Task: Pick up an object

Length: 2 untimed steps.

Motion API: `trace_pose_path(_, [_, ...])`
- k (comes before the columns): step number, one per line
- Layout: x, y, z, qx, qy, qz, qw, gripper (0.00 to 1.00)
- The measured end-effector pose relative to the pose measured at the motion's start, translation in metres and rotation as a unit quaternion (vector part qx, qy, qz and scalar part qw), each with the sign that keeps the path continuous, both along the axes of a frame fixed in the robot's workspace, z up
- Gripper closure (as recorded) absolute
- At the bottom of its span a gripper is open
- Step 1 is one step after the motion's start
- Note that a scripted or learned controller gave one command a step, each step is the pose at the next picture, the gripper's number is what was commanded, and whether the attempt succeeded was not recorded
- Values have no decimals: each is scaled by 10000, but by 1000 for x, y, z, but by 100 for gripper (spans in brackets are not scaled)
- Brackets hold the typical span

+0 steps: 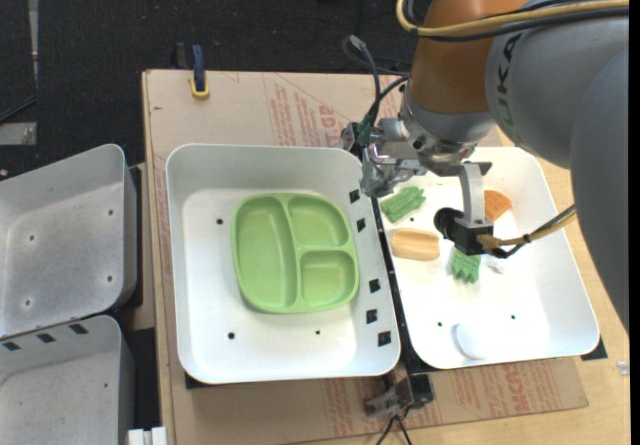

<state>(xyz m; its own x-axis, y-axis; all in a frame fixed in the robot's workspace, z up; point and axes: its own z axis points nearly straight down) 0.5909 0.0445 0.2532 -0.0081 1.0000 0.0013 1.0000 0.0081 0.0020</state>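
The tool (pixel 383 173), open or closed I cannot tell, hangs at the right bin (pixel 545 328)'s inner wall, so descending might strike it and miss the nearby green toy (pixel 404 202).

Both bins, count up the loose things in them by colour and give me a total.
Green: 3, divided plate in left bin, upper piece and lower piece in right bin
Orange: 1, orange piece
Tan: 1, tan roll
White: 1, white disc
Total: 6

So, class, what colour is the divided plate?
The divided plate is light green, shown best in the camera view.
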Motion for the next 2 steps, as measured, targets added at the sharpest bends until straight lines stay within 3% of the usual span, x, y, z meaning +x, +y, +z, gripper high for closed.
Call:
trace_pose_path(1, [17, 44, -5, -4, 1, -6, 10000, 100])
trace_pose_path(2, [16, 41, -5, -9, 8, -26, 10000, 0])
